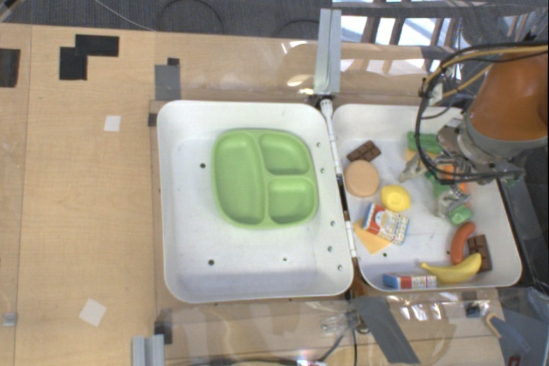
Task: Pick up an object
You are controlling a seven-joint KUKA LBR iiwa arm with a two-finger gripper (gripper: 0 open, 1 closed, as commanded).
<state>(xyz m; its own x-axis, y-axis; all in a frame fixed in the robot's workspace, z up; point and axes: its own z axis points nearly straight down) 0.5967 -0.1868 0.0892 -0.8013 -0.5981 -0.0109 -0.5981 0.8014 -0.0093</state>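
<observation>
The desk (77, 210) is pale wood and carries two shallow white bins side by side. The left bin (197, 270) holds a green divided plate (264, 177), set near its centre with bare white floor all round it. The right bin (506, 261) is crowded, and the arm (510, 103), grey with an orange band, reaches in over its far right corner.

End effector (448, 171): it sits low over the right side of the right bin, among dark cables and green and orange items. Its parts are tangled with that clutter in this view, so whether it is wide, narrow or holding anything cannot be told; it appears to be near or touching a small green piece (455, 208), but contact is not certain.

Task objects, all in the right bin:
- A banana (452, 270) lies along the near edge.
- A red sausage (461, 241) stands just above it.
- A round tan disc (362, 179) lies by the left wall.
- A yellow lemon (395, 200) lies near the middle.
- A brown chocolate piece (363, 153) lies above the disc.

Open room in the right bin is limited to the far left corner and a strip of floor at centre.
</observation>
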